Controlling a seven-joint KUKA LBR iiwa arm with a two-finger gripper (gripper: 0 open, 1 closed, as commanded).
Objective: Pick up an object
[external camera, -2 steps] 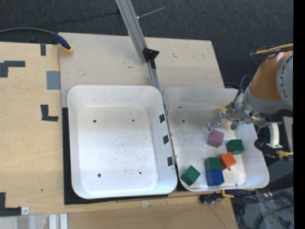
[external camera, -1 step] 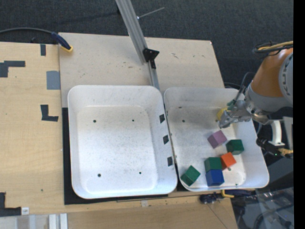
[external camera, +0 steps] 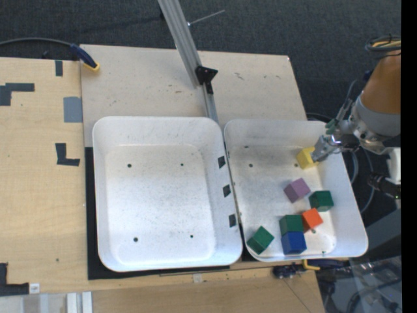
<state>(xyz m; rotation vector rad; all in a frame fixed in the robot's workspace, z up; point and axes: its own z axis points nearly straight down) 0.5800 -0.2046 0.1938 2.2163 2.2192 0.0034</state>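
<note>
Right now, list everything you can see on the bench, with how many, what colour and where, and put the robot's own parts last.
Bins: 2, white, side by side on the bench; left bin, right bin.
Yellow block: 1, yellow, upper right of the right bin, right beside the gripper tip.
Purple block: 1, purple, middle of the right bin.
Green blocks: 3, green, right bin; one by the right wall, one near the front, one at the front left corner.
Orange block: 1, orange, between the green ones.
Blue block: 1, blue, front of the right bin.
Metal pole: 1, grey, slanting above the bins.
Arm: 1, grey with orange band, right side.
Gripper: 1, at the yellow block.
</note>
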